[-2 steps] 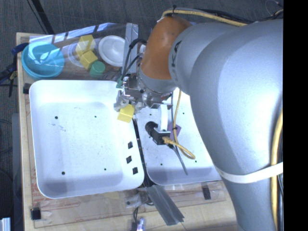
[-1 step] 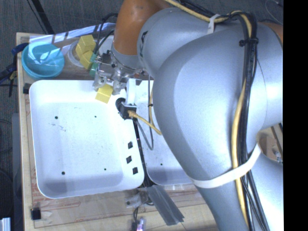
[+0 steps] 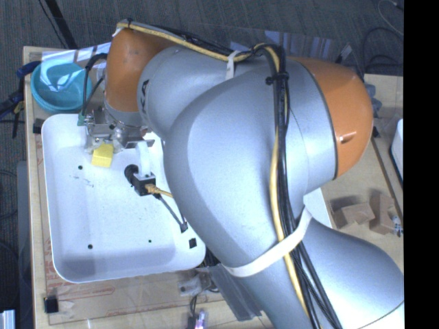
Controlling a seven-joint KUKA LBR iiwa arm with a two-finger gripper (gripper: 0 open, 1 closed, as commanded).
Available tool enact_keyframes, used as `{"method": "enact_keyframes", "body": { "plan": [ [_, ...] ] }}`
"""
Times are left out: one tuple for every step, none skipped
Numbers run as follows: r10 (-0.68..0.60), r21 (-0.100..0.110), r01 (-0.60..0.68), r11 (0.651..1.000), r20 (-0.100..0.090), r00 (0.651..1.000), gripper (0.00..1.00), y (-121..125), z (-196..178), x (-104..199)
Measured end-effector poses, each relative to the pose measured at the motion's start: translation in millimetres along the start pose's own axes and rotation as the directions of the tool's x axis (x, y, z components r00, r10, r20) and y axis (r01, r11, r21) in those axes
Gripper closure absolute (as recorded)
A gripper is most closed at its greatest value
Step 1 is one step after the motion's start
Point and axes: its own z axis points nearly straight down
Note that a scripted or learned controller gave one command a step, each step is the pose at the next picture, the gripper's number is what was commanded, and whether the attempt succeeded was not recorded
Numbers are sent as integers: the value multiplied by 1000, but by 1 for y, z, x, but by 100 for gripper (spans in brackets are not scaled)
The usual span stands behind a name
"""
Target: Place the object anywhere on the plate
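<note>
Arm bulk over the bins, gripper [image 3: 103,141] at the left bin's far edge

The grey arm [image 3: 247,184] covers most of the bench, hiding the right bin. A yellow block [image 3: 103,157] sits just under the gripper near the white bin's [image 3: 103,252] far rim; whether it is grasped cannot be told. A turquoise plate [image 3: 58,84] lies beyond that rim. The bin's near floor lies open; wooden blocks [image 3: 357,212] lie at right.

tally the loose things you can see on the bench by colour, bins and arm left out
yellow: 1, the block in the white bin
blue: 1, the bowl at the bench's far corner
brown: 1, the wooden blocks
total: 3
</note>
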Motion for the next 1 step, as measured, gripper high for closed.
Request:
{"method": "enact_keyframes", "body": {
  "plan": [
    [-20, -2, 20, 1000, 0, 1000, 100, 0, -75, -7]
  ]
}}
